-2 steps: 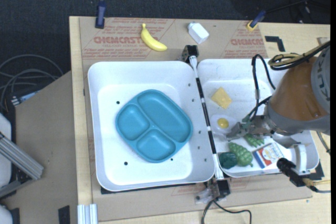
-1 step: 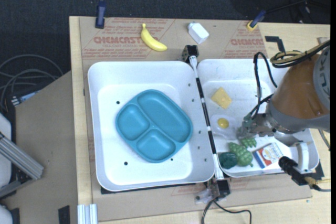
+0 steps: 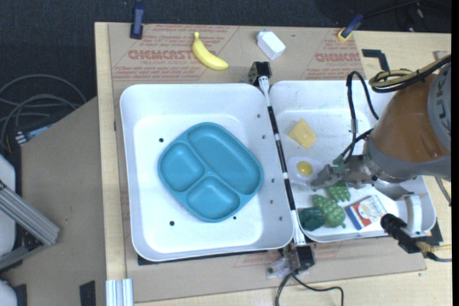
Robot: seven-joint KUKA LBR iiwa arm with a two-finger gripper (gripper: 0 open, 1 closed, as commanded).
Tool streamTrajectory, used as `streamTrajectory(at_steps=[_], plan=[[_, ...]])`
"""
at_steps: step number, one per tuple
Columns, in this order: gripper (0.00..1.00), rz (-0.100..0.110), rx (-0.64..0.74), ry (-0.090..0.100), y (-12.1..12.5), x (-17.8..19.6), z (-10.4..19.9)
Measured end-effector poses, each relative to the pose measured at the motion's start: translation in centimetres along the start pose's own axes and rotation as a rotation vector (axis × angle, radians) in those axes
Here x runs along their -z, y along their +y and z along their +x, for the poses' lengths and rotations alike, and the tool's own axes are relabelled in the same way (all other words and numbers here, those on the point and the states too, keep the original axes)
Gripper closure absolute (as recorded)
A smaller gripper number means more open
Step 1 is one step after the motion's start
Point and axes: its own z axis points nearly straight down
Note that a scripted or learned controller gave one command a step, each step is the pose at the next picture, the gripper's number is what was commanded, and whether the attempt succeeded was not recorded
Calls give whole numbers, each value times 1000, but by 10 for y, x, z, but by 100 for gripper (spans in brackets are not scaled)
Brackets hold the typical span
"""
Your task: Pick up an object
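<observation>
While the claw [image 3: 328,177] hangs low in the right white bin [image 3: 326,98], I can't tell its grip | nearest: bumpy green plastic toy [image 3: 332,202] just below it, lower right of frame | nothing visibly lifted; I judge the pick undone.

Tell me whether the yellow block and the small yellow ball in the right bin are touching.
Apart. The camera view shows the yellow block higher in the right bin and the small yellow ball below it, with bare white floor between them.
</observation>
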Motion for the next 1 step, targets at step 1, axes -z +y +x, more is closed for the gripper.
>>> streamTrajectory(at_steps=[1], plan=[[0, 16, 3, 10, 23, -23, -10]])
